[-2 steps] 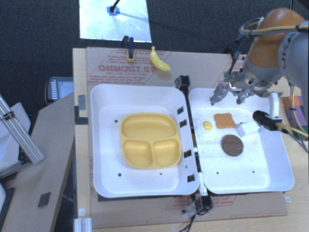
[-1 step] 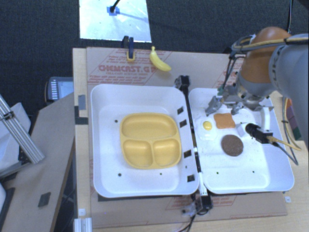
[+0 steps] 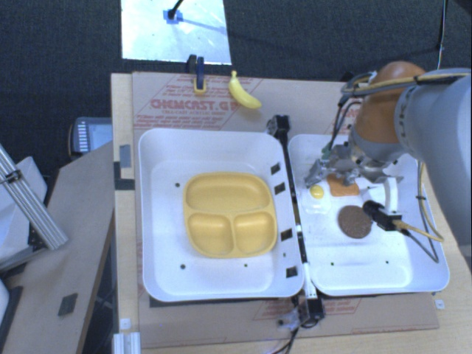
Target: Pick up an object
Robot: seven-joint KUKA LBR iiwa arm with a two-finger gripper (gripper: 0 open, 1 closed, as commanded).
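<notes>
Bench: cardboard-topped bench (image 3: 221, 109) carrying two shallow white bins.
Left white bin (image 3: 158, 220): one yellow three-compartment plastic tray (image 3: 227, 214).
Right white bin (image 3: 383, 271): three things, one small yellow ball (image 3: 317, 192), one flat orange piece (image 3: 344, 189), one round brown disc (image 3: 355, 222).
Behind the bins: one yellow toy banana (image 3: 243, 93).
Grey two-finger gripper (image 3: 332, 167): low over the orange piece; grip state, cannot tell.
</notes>
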